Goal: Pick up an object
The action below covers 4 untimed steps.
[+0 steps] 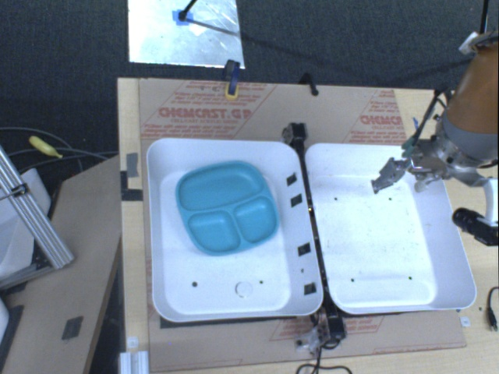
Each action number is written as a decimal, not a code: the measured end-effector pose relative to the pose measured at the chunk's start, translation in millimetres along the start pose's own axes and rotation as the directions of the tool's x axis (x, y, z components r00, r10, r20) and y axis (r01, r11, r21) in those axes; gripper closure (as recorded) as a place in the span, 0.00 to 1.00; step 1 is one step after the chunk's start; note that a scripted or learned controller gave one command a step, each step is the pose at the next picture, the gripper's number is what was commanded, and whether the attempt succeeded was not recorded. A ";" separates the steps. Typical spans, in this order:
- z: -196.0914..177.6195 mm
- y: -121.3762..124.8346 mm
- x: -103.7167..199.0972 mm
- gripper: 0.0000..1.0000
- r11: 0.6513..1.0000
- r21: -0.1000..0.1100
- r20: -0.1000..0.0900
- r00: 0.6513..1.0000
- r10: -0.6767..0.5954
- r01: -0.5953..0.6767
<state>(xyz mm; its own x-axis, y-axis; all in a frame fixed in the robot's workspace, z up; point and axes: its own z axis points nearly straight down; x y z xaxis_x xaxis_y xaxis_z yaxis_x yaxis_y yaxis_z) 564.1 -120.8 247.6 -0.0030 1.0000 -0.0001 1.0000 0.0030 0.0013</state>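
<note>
Left bin [168, 287] holds blue tray [226, 206], end effector [387, 178] well apart

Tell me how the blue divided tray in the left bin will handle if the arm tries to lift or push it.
The blue tray looks like moulded plastic, so probably stiff and light. It lies flat and low, so it should slide across the left bin rather than tip or roll. Its smooth rounded rim may be slippery to pinch.
</note>
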 end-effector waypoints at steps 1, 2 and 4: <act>79.8 -46.8 -3.0 0.00 1.000 0.009 -0.002 1.000 0.004 -0.004; -11.4 -78.2 45.2 0.00 1.000 -0.002 -0.001 1.000 -0.004 0.004; -32.1 -76.6 215.3 0.00 1.000 -0.001 -0.002 1.000 -0.004 0.004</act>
<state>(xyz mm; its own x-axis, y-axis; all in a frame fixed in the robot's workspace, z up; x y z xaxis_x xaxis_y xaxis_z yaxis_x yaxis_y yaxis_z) 486.8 94.4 279.5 -0.0075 1.0000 0.0015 1.0000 0.0075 0.0026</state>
